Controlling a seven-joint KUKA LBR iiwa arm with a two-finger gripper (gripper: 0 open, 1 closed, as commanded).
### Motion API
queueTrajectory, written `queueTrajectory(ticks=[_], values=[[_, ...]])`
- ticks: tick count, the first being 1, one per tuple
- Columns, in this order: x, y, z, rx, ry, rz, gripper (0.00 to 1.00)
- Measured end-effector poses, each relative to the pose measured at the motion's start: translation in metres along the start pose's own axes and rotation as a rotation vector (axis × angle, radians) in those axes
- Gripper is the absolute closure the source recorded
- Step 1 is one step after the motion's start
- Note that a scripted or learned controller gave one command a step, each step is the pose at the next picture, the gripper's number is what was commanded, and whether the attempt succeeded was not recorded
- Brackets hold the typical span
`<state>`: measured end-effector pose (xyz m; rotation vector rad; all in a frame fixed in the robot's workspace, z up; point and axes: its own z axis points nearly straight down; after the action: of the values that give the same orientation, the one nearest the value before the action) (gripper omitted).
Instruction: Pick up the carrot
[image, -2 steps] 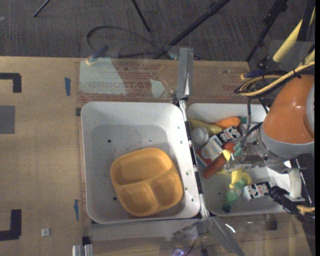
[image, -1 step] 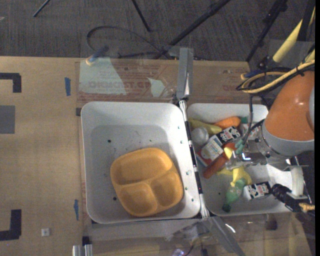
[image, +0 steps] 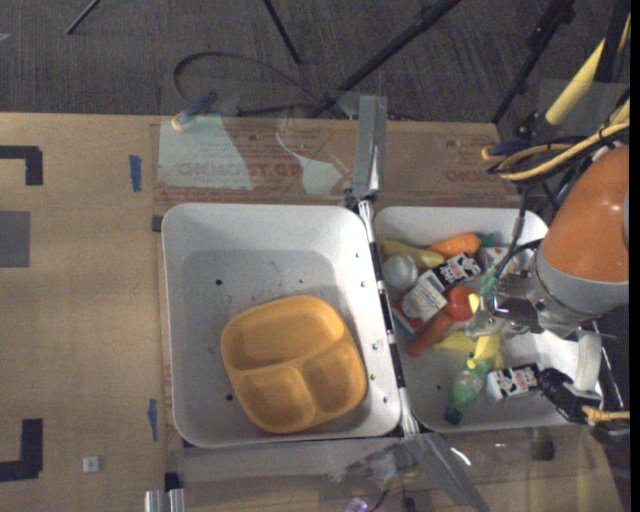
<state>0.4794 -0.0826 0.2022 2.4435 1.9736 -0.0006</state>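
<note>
The gripper (image: 492, 312) is hanging low over the crowded right bin (image: 530, 405) (whether it is open or closed I cannot tell), while the carrot (image: 455, 243) is lying near the far wall, touching a small carton (image: 460, 269), probably leaving little room for a clean grasp.

Single camera, fixed above the bench (image: 80, 300), looking down at a slant, far enough back to take in both white bins. The gripper (image: 490, 318) sits right of centre in frame, over the right bin (image: 440, 405). The left bin (image: 190, 250) lies well to its left. Dark floor runs beyond it along the frame's top. The arm (image: 590, 240) enters from its right.
</note>
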Motion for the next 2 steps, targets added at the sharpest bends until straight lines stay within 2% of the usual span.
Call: queueTrajectory(ticks=[2], values=[[0.0003,0.0020,-0.0193,-0.003,-0.002,-0.002,1.00]])
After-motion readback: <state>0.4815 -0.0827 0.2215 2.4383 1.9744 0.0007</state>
